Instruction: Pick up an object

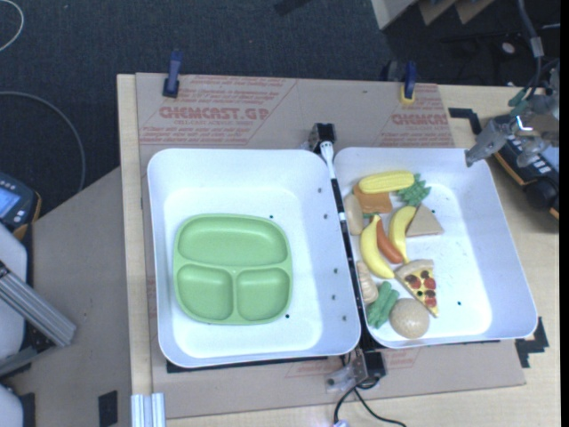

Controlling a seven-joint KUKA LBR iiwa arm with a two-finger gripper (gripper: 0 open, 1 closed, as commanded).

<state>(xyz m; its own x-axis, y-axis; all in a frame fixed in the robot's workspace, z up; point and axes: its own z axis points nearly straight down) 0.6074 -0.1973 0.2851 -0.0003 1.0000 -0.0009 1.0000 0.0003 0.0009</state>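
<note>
The gripper [484,145] hangs at the right bin's [498,265] far right corner, holding nothing, and I can't tell how it is set. The toy food huddles against that bin's left wall. I'd go for the corn cob [385,183] at the heap's far end, dropping straight down, clear of the banana [373,252].

Your candidates all lie in the right bin [498,238], bunched against its left wall. At the top you have a corn cob [384,182] lying crosswise, with an orange block [374,201] just below it. Two bananas [374,252] curve down the middle, a red sausage-like piece [388,238] between them. Lower, a pizza slice [420,285] rests above a round tan potato [410,317], beside a green pod [384,302].
</note>
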